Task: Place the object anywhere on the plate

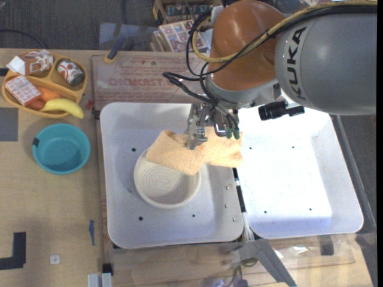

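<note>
Tan cloth half over plate

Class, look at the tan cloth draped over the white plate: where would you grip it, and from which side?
Grip the cloth at its raised fold beside the gripper, coming straight down. The rest lies limp over the plate rim, offering no edge.

The 2 bins are plain white. The plate is off-white with a ribbed spiral pattern. The cloth is pale tan-yellow. The arm is grey, with an orange band. On the bench, a teal bowl, an orange tray, a yellow banana.
</note>
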